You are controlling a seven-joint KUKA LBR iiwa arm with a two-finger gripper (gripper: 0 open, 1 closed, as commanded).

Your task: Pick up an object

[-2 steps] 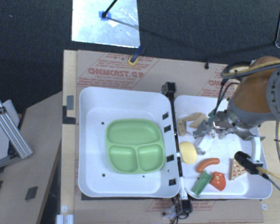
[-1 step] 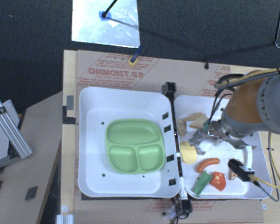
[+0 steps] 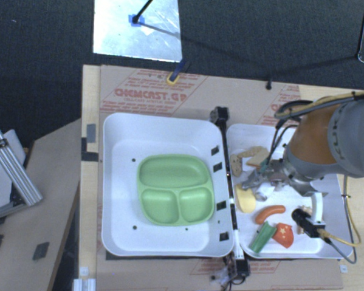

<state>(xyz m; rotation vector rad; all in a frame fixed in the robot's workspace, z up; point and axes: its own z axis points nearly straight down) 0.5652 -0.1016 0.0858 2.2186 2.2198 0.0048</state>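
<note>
Hand (image 3: 256, 183) hovers among yellow piece (image 3: 246, 201), sausage (image 3: 269, 213), bread (image 3: 249, 156).

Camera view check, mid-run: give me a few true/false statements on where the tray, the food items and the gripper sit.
1. The green tray lies in the left bin. True.
2. The sausage lies on the green tray. False: it lies in the right bin.
3. The gripper is over the right bin, near the yellow piece. True.
4. The red piece lies in the left bin. False: it lies in the right bin, beside the green piece.
</note>
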